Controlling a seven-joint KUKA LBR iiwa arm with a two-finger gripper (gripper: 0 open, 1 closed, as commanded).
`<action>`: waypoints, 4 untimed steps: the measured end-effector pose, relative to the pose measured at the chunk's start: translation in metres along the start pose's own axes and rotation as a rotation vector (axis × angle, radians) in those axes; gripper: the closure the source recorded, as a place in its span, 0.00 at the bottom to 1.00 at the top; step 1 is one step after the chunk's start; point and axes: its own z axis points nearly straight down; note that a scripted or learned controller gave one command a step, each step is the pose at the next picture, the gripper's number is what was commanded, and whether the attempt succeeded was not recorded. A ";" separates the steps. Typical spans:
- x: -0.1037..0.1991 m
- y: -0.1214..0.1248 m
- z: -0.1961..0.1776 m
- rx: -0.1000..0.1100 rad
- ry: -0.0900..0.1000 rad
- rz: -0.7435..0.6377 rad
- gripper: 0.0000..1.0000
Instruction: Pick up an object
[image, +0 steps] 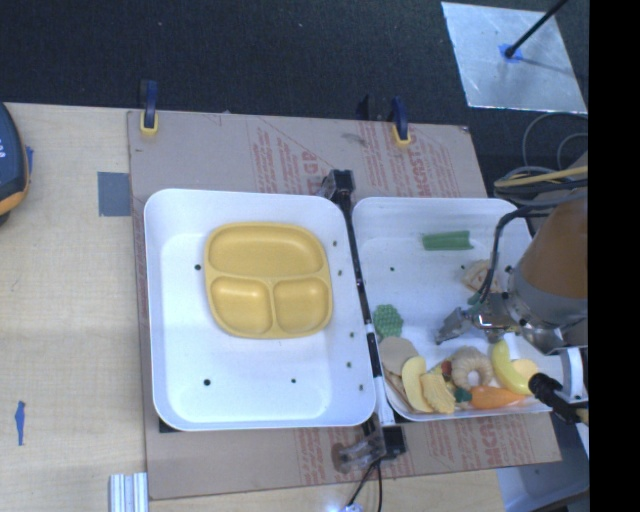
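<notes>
Arm: enters frame R, wrist angled down-left, orange band topside.
Gripper (452, 325): low, pointing left; finger state indeterminate, nothing seen between.

1. I see two white bins (170, 300).
2. A yellow divided plate (268, 278) sits in the left one.
3. The right one has a green stick (446, 240), yellow banana (511, 370), and orange carrot (496, 398).
4. The bench (60, 330) is pale wood.
</notes>
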 end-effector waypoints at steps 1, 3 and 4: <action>-0.026 0.133 -0.005 -0.004 0.018 -0.014 0.00; 0.072 0.089 -0.053 -0.012 0.002 -0.012 0.00; 0.025 0.151 -0.003 -0.010 -0.002 -0.008 0.00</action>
